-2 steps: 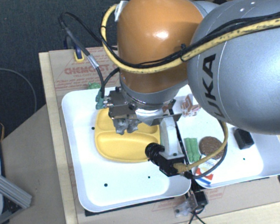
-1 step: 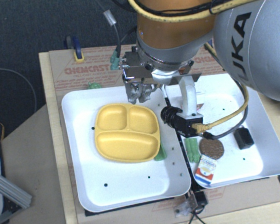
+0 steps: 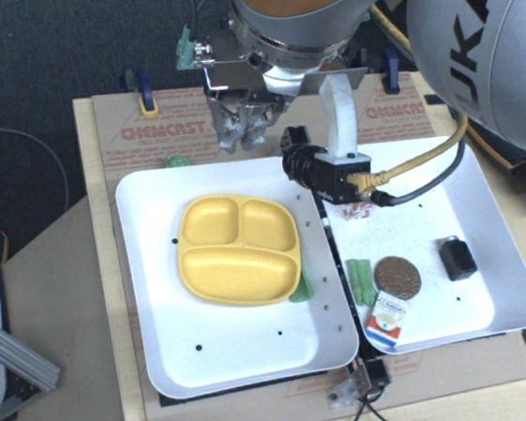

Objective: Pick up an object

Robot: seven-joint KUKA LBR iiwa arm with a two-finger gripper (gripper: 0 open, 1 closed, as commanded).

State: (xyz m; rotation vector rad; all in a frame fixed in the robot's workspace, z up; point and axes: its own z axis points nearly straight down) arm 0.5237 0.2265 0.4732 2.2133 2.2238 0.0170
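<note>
A KUKA arm's gripper (image 3: 246, 129) hangs above the far rim of the left bin (image 3: 151, 265), its metal fingers close together with nothing between them. The pick looks to be at its approach stage, with no object yet chosen or touched.

The left bin holds a yellow divided plate (image 3: 239, 250), lying flat near its middle, with a green piece (image 3: 300, 289) peeping from under the plate's near right corner. The right bin (image 3: 494, 254) holds the smaller candidates: a brown round disc (image 3: 398, 276), a green block (image 3: 359, 277) just left of it, a red, white and blue packet (image 3: 386, 322) touching the disc's near edge and leaning over the bin's near rim, and a black block (image 3: 457, 258) further right. A small green object (image 3: 176, 162) sits outside the bins, beyond the left bin's far rim.

The next move, by the look of things, calls for the fingers to spread and the arm to travel nearer and descend over one item; the plate is the closest, though its broad flat form would probably demand a grip on the rim
</note>
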